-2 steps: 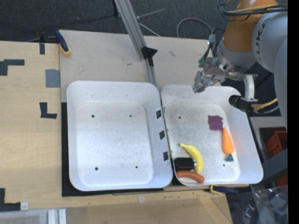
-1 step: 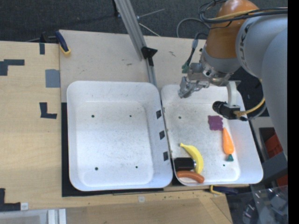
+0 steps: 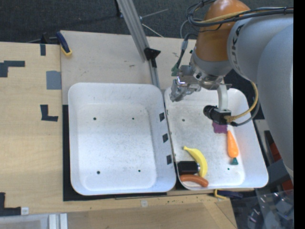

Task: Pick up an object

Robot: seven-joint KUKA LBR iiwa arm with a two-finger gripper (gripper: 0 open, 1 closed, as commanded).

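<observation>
On the table (image 3: 114, 56) we see the left bin (image 3: 114, 137), then the right bin (image 3: 248, 175). At its 6 o'clock lie a curved yellow banana (image 3: 199, 159) and red sausage (image 3: 195, 180); an orange carrot (image 3: 232, 145) sits at 3. The jaws (image 3: 177, 93) hover at 11; we cannot tell their state.

The robot arm (image 3: 267, 46) fills the upper right of the frame. Its large link has a smooth light grey shell with a rounded form. Above the wrist sits a glossy orange dome-shaped band (image 3: 217, 27). Thin black cables (image 3: 205, 11) loop over this band. Below it, the metallic silver end effector (image 3: 180, 90) carries small mechanical parts and short wires.
</observation>
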